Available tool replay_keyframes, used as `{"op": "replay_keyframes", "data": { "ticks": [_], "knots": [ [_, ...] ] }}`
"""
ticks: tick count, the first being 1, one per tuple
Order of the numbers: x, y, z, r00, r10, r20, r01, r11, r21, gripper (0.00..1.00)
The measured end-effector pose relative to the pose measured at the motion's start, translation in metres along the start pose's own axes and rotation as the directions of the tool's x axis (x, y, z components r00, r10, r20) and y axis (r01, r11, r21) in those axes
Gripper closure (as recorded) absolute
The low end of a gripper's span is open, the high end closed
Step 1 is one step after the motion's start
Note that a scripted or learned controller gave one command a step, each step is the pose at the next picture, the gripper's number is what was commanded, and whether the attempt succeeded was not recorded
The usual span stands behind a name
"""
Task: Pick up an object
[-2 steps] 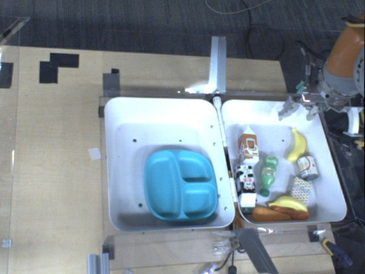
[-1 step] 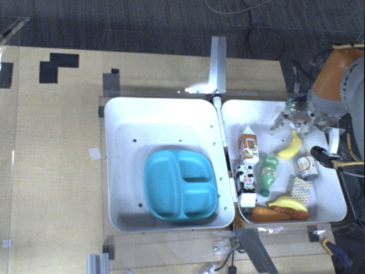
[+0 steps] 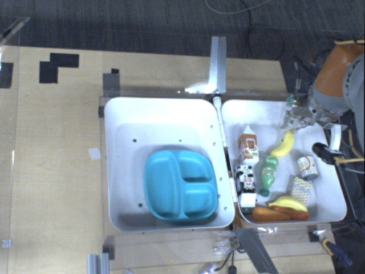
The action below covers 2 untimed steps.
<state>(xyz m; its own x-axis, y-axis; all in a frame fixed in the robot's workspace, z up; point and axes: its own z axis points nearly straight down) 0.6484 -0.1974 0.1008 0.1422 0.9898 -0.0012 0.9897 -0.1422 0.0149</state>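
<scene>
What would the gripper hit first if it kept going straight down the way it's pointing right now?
Most likely the yellow banana. The gripper points down into the right bin, just above the banana's upper end. Depth is hard to judge from this slanted view, so it could instead slip past and meet the bin floor.

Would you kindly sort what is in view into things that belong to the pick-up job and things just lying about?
Job:
gripper
banana, just below it
right bin, also with bottle, can, carton, second banana, hot dog

Lying about:
blue tray in the left bin
cable on the floor
</scene>
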Motion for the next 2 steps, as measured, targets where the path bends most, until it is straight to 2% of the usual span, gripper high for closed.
{"op": "replay_keyframes", "data": {
  "ticks": [1,2],
  "knots": [
    [0.033,0.004,-0.009,0.995,-0.099,-0.001,0.099,0.995,0.009,1.0],
    [0.035,0.006,-0.021,0.995,-0.104,0.0,0.104,0.995,0.003,1.0]
  ]
}}
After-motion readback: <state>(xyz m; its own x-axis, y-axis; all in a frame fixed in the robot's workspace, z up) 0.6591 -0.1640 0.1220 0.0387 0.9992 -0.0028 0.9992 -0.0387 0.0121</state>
